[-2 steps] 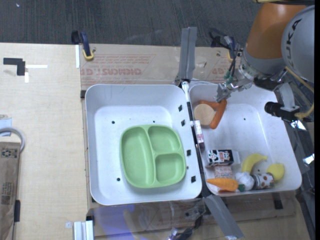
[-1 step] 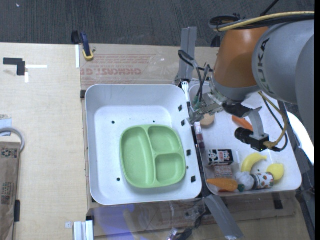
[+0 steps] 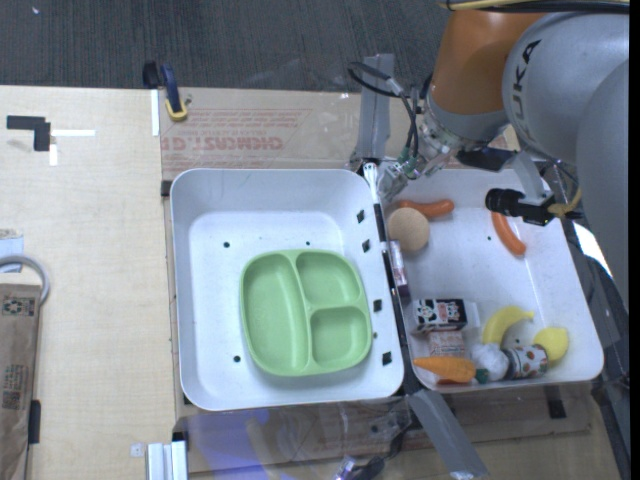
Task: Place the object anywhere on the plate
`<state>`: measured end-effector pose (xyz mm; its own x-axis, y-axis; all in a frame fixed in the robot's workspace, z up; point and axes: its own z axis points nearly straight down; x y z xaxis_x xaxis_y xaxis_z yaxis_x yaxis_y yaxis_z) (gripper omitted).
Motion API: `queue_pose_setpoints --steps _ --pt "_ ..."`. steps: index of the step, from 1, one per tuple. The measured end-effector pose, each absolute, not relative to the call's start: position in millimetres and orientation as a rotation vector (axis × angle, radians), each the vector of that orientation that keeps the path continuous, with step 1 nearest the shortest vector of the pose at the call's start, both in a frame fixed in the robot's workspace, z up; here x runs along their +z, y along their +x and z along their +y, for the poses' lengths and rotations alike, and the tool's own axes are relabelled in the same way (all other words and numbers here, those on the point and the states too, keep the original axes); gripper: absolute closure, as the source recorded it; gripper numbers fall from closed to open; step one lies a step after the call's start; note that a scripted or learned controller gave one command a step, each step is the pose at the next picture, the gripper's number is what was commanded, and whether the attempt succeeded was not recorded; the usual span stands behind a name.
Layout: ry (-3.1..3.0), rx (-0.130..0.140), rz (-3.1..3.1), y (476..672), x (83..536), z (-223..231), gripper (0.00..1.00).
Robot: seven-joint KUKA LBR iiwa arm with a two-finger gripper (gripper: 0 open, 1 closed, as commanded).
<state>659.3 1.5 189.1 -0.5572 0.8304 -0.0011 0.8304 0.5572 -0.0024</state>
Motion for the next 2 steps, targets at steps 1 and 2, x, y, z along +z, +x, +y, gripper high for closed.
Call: queue_pose_setpoints --steps 1,2 --pt "-1.552 0.004 -2.728 578.0 189.4 17.4 1.0" --pt "-1.337 0.003 -2.844 640.1 213.7 -13.9 1.0"
